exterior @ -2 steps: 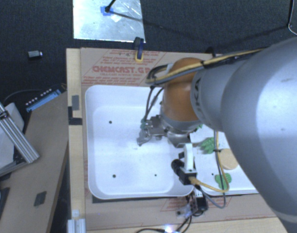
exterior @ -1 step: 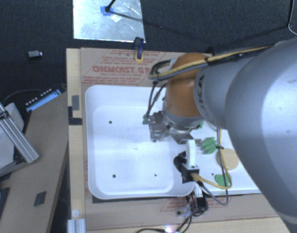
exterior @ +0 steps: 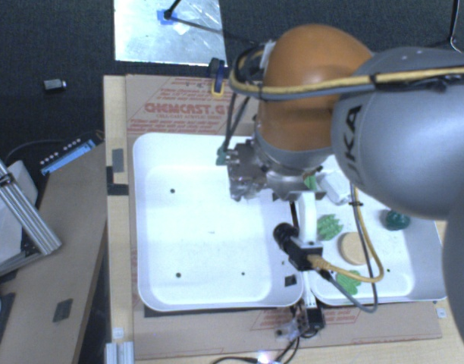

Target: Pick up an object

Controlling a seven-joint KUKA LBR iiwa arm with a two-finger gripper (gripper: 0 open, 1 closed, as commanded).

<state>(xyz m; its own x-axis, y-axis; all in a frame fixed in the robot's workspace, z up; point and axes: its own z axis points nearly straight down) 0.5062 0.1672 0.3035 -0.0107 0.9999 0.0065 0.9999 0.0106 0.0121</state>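
Your grey arm (exterior: 399, 120) reaches over the divider between the two white bins (exterior: 186, 226), its gripper (exterior: 251, 174) hanging above the left bin's inner edge; whether the fingers are parted or closed cannot be told. Right of the gripper lie a green leafy toy (exterior: 328, 224), a tan disc (exterior: 353, 247) and a teal object (exterior: 396, 220).

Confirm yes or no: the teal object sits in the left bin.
No, the teal object lies in the right bin, beside the arm.
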